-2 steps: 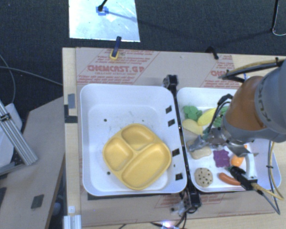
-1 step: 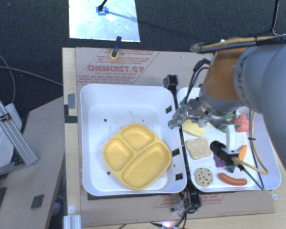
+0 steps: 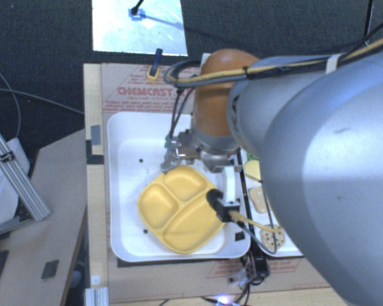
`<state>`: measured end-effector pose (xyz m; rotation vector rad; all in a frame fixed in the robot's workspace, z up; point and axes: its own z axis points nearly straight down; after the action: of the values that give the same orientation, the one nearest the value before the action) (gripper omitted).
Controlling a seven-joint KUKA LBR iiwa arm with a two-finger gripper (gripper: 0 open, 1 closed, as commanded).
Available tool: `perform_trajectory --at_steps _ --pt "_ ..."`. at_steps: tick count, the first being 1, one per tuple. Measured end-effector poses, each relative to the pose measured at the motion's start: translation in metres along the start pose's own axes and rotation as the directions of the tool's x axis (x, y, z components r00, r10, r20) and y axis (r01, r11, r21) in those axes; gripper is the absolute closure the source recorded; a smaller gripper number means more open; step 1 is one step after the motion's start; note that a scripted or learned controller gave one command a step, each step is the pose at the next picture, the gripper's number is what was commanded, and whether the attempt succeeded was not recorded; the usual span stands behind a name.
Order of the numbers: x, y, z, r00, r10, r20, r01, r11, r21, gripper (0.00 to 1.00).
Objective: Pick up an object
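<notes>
A yellow divided plate (image 3: 177, 210) lies in the left white bin (image 3: 124, 171), towards its front right. My gripper (image 3: 173, 157) hangs over the same bin, just above the plate's far edge. The grey arm and its orange band cover the bin's back right corner. Nothing shows between the gripper and the plate's rim that I can make out.
The right bin (image 3: 287, 252) is mostly hidden under the arm; pale yellow pieces (image 3: 253, 169) and a spotted flat thing (image 3: 272, 238) show along its left side. A cardboard sheet (image 3: 134, 94) lies under the bins. A blue and yellow tool (image 3: 155, 64) rests at the back.
</notes>
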<state>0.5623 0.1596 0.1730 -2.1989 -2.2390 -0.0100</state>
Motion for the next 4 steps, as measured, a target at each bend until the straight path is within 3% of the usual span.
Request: perform_trajectory --at_steps 1,2,3,4 --pt "-0.061 -0.002 -0.012 1.000 0.021 0.009 -0.021 1.000 0.001 0.00" --pt "-0.022 -0.046 0.036 1.000 0.012 0.006 -0.012 1.000 0.008 0.00" --pt "0.052 0.001 0.086 1.000 0.011 0.009 -0.010 1.000 -0.010 0.00" --pt "0.068 -0.064 0.081 1.000 0.009 0.005 -0.009 0.999 -0.046 0.00"
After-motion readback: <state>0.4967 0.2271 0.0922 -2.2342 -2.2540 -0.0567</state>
